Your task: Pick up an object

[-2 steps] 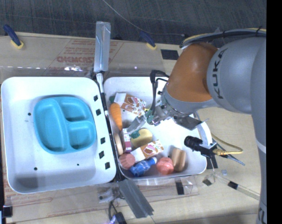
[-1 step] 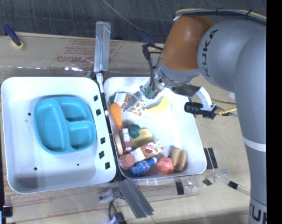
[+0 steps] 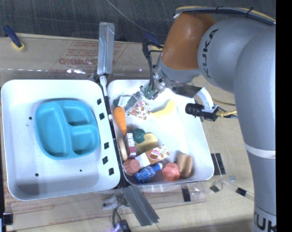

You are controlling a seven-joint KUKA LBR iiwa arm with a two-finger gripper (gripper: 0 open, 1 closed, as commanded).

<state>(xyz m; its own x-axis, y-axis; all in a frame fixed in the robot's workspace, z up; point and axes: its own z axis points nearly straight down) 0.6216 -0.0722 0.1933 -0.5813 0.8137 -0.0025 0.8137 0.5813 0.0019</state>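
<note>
At the 12 o'clock end of the right bin [image 3: 204, 144], the gripper [image 3: 145, 94] hung low over a small printed packet [image 3: 140, 109]; whether its claw was open or closed could not be told. Toy foods, including a carrot [image 3: 119, 119], crowded the 6 o'clock half. A blue tray [image 3: 67, 128] lay in the left bin [image 3: 15, 129].

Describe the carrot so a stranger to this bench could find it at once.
Look in the right bin, the one crowded with toy food, not the left bin with the blue tray. Along its left wall lies the carrot, lengthwise. It is the only long, tapered, plain orange piece there.
</note>
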